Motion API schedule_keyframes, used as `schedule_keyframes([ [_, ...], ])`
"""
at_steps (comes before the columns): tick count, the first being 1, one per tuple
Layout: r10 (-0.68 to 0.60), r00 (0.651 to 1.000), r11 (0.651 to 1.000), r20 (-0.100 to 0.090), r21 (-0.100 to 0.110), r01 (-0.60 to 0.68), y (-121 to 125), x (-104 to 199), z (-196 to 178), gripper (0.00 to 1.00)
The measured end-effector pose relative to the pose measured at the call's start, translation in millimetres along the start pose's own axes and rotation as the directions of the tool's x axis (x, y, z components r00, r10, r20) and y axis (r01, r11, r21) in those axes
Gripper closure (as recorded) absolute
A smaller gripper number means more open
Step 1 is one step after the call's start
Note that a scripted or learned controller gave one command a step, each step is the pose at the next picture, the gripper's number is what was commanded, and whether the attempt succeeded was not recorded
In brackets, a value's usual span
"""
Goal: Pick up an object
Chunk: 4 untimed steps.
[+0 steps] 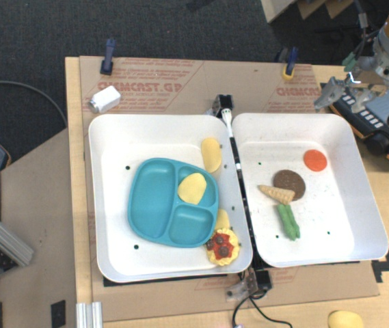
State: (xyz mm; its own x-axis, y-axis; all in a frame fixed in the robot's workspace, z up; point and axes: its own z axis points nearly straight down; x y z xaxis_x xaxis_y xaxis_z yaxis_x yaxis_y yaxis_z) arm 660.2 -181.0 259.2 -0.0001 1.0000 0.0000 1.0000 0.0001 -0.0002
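Note:
The right bin (pixel 344 231) holds an orange disc (pixel 315 160), a brown round cookie (pixel 289 180), a tan wedge (pixel 277 194) lying against the cookie, and a green pod (pixel 289 221). In the left bin (pixel 109 183) sits a blue divided plate (pixel 160 207) with a yellow lump (pixel 193 188) on it. A pale yellow piece (pixel 211 154) lies by the plate's upper right. A pizza slice (pixel 223 245) and a small yellow piece (pixel 222 218) lie at its lower right. My gripper (pixel 336 91) hangs above the right bin's far right corner, away from every object.
A white block (pixel 105 99) lies on the cardboard behind the left bin. A blue clamp (pixel 107 48) and a second clamp (pixel 290 63) grip the board's far edge. Black gear (pixel 372 123) sits right of the bins. A yellow object (pixel 345 318) lies at the bottom right.

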Motion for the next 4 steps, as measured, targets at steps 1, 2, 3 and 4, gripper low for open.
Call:
schedule_keyframes([
  [1, 0.004, 1.000, 1.000, -0.006, 0.020, -0.004, -88, -2, 159, 0.00],
  [2, -0.008, 1.000, 1.000, -0.006, 0.005, 0.008, -85, 94, 176, 0.00],
  [3, 0.001, 1.000, 1.000, -0.001, -0.003, -0.001, -83, 87, 163, 1.00],
  [4, -0.008, 1.000, 1.000, -0.002, -0.014, 0.008, -36, 149, 68, 1.00],
])
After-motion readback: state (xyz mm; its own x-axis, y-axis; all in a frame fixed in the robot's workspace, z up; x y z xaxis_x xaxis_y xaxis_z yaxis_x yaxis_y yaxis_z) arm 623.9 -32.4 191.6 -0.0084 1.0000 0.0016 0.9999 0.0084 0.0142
